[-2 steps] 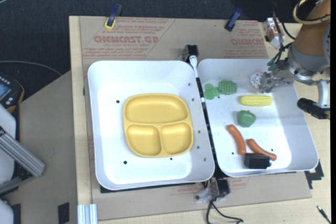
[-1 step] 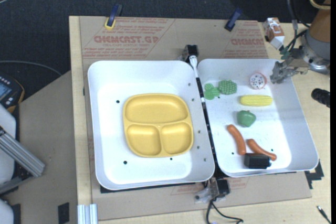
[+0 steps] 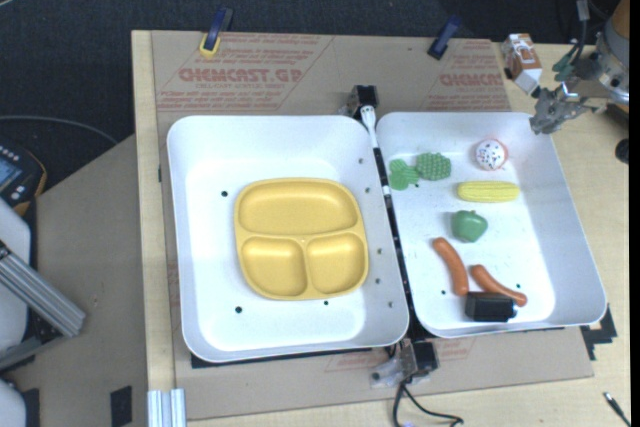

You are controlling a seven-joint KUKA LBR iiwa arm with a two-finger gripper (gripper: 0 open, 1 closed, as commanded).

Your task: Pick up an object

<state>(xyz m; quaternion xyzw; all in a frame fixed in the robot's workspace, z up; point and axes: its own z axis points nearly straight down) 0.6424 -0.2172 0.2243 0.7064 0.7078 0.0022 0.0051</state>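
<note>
Gripper [image 3: 548, 115] sits at the far upper-right corner of the right shallow white bin [image 3: 572, 215], just over its rim, parked clear of the contents, probably so the camera sees every candidate. Fingers: too small and blurred here, so I cannot tell whether they are released or clenched; nothing visible between them.

Pickable items all lie down-left of the fingers, loose and mostly apart, so each can be grasped alone:
- white ball with red dots [image 3: 490, 154], nearest, just down-left.
- yellow plastic corn cob [image 3: 488, 191], lying flat, below the ball.
- green knobbly toy vegetable [image 3: 433, 166] touching a green leafy piece [image 3: 403, 175], further left.
- green pepper-like toy [image 3: 468, 225], mid-bin.
- two orange toy sausages [image 3: 451, 265] [image 3: 497, 284], far down-left; the second touches a black block [image 3: 490, 308] at the near rim.

Left shallow white bin [image 3: 190, 215], well left of the fingers, holds a yellow three-compartment plastic plate [image 3: 300, 237], likely a drop spot.

Judgement: no pick started; ball or corn the easiest reach.
</note>
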